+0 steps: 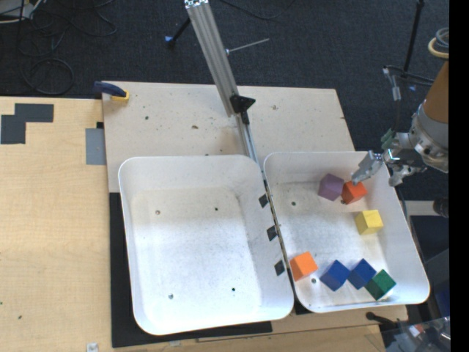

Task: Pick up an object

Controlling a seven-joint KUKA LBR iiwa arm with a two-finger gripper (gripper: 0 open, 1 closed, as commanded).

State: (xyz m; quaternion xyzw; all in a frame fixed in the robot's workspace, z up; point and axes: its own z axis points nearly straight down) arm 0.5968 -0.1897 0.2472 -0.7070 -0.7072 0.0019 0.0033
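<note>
Reaching in from the right over the far corner of the right-hand shallow white bin [410,229], the two-finger gripper [371,166] is seen at a slant, with one pale grey finger [364,169] angled down and to the left; whether the jaws stand wide or narrow cannot be told from this view, and nothing is seen held between them. Just below and to the left of that fingertip, a small red-orange cube [354,191] is found on the bin floor, and this is judged the likeliest target, since it lies nearest the gripper. The gap between fingertip and cube is small, but contact cannot be confirmed. Being roughly cubic, the block shows no long axis; it appears turned slightly against the bin walls, with a brighter top face and darker sides. A purple cube [331,187] is set touching or just beside it on the left, so a clean closure may be hindered on that side. Further out, a yellow cube [369,221] lies near, toward the front, and well apart along the front wall an orange cube [303,265], two blue cubes [347,274] and a green cube [382,283] are gathered. The left-hand white bin [146,196] holds no blocks.
</note>
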